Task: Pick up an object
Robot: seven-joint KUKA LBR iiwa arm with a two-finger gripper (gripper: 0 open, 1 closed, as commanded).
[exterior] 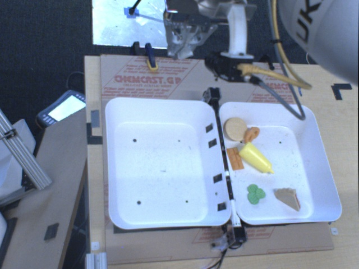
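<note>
near right bin (320, 167): tan wedge (287, 198), green piece (256, 194). mid: yellow cone (256, 157) beside orange strip (235, 158) at divider. farther: tan disc (235, 129), all loose, clustered left for easy reach. left bin (120, 167) bare. far: claw (182, 43) raised beyond bins, carrying nothing; spread or pressed, cannot tell.

Smooth white plastic bins (168, 108), brown cardboard (168, 72) beneath

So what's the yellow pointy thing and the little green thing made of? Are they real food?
The yellow cone-shaped thing looks like smooth plastic, one even bright colour with a slight shine, so probably toy food. The green lumpy thing looks like matte plastic or rubber, flat green all over. The picture is too blurry to be sure.
</note>
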